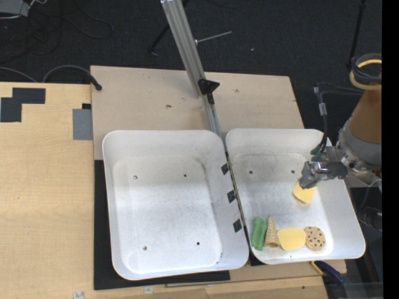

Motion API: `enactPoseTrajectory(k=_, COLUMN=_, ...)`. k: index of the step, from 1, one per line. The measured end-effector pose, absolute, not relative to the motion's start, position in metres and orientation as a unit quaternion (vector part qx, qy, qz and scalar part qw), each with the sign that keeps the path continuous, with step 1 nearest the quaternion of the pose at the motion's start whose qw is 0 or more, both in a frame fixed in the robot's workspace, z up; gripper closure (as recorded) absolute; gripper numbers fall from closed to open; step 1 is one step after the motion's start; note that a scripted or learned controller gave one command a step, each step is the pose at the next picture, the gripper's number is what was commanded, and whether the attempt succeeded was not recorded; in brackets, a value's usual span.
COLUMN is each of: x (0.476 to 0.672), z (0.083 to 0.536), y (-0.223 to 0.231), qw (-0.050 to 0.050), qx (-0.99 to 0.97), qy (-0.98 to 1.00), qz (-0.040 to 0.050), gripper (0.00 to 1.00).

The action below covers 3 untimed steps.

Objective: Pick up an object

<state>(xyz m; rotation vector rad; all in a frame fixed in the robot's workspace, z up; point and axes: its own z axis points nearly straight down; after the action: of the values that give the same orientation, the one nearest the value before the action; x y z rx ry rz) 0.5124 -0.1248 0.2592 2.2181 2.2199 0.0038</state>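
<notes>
- The hand (310,180) hangs over the right bin (274,148), near that bin's right wall, at the end of the grey arm (365,136) with its orange band.
- Its dark tips sit just at the upper edge of a small yellow piece (304,195); whether they touch it or grip it cannot be told, nor how far apart they stand.
- The yellow piece lies on the right bin's floor, well apart from the row of things along that bin's near wall.
- That row runs, from the bin's left side: a green strip (257,233), an ice-cream cone (272,232), a flat yellow disc (290,239) and a chocolate-chip cookie (315,238), each just beside the next.
- The left bin (162,204) sits edge to edge with the right bin.
- Both bins rest on a pale wooden tabletop (37,185); a slanted aluminium rail (187,48) rises behind the right bin, and dark floor with cables lies beyond.
</notes>
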Motion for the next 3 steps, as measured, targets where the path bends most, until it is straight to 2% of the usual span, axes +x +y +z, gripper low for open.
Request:
enactPoseTrajectory(k=1, x=0.533, z=0.256, y=-0.088, qw=-0.001, qx=0.706, qy=0.708, qz=-0.0005, gripper=1.0)
enactPoseTrajectory(k=2, x=0.562, z=0.247, y=-0.038, qw=-0.001, qx=0.706, qy=0.709, qz=-0.0002, gripper=1.0)
enactPoseTrajectory(k=3, x=0.576, z=0.252, y=0.011, qw=-0.001, qx=0.706, qy=0.708, qz=-0.0003, gripper=1.0)
